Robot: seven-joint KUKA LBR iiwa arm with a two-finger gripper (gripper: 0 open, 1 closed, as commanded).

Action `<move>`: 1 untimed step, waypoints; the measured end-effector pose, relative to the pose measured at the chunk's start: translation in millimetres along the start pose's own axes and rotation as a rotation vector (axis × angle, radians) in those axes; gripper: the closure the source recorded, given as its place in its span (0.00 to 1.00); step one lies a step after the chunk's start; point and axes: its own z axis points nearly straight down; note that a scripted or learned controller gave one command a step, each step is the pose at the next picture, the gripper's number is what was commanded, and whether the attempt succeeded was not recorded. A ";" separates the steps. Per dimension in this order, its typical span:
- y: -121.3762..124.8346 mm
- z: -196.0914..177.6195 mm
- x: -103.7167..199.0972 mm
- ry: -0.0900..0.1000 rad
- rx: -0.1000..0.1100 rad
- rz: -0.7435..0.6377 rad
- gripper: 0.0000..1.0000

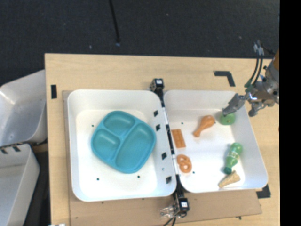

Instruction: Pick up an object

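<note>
Now hovering at right bin's (244, 182) far right corner, gripper (243, 104) spread open, gripping nothing, 1 finger (230, 108) over green disc (227, 119). Could clip bin wall, or nudge drumstick (204, 125) beside it.

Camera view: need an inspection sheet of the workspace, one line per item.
Surface: wooden bench bearing two white bins, left bin and right bin, side by side.
Job's things: in the right bin, drumstick, orange block, pretzel, green bottle, cone, green disc.
Clutter: blue divided plate in the left bin.
Gripper: gripper at the right bin's far right, one finger over the green disc; nothing seen held.
Cables: dark cable on the floor; cables on the arm.
Surroundings: dark carpet; white containers left.
</note>
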 end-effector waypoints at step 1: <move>1.8 -6.9 0.6 -0.003 -0.012 -0.003 0.00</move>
